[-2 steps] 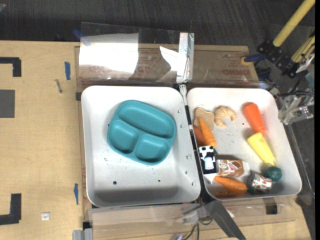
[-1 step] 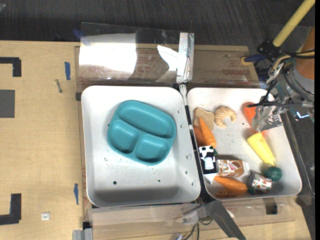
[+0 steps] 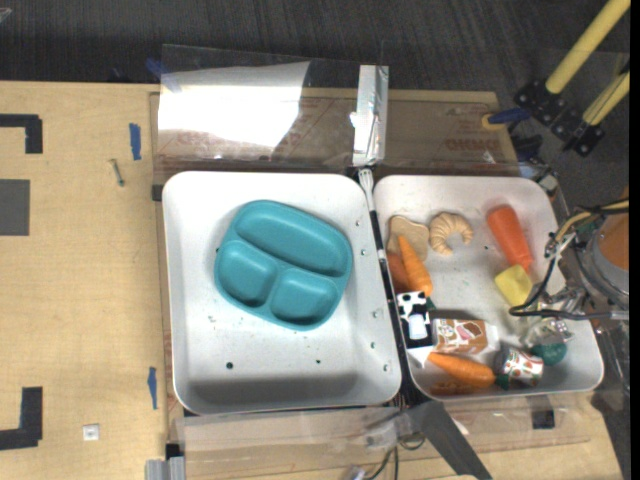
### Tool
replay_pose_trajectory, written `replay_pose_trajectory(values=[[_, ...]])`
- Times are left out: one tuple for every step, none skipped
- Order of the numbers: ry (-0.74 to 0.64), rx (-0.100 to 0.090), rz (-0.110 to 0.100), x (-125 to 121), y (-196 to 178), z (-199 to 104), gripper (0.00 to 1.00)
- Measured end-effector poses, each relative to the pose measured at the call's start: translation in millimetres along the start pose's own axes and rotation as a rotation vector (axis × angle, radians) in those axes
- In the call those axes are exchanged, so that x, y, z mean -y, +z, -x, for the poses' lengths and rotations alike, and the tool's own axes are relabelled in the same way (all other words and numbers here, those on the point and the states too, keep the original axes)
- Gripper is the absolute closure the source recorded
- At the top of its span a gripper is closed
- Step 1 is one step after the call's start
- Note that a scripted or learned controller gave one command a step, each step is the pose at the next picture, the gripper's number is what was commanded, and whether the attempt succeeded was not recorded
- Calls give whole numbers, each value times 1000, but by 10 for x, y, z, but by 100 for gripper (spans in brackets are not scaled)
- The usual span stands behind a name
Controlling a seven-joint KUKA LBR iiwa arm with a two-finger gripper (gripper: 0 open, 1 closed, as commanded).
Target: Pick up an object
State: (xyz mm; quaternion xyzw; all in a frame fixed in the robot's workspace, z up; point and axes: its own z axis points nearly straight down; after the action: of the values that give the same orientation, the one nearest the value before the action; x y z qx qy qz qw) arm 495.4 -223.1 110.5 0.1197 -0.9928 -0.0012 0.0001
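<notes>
The arm (image 3: 610, 268) is chopped off by the right edge, so its wrist and gripper end is just a tangle of cables; can't make out fingers. The small can (image 3: 522, 367) at the right bin's (image 3: 470, 190) near corner has an unreadable label.

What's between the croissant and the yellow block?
In the camera view, only bare white bin floor lies between the croissant and the yellow block.

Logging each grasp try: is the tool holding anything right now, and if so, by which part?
It cannot be told. The tool sits at the right bin's right edge amid cables, near the yellow block; no object is visibly gripped.
</notes>
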Motion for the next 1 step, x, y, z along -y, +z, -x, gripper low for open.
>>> replay_pose_trajectory(values=[[-8,20,-5,-30,-70,90,0]])
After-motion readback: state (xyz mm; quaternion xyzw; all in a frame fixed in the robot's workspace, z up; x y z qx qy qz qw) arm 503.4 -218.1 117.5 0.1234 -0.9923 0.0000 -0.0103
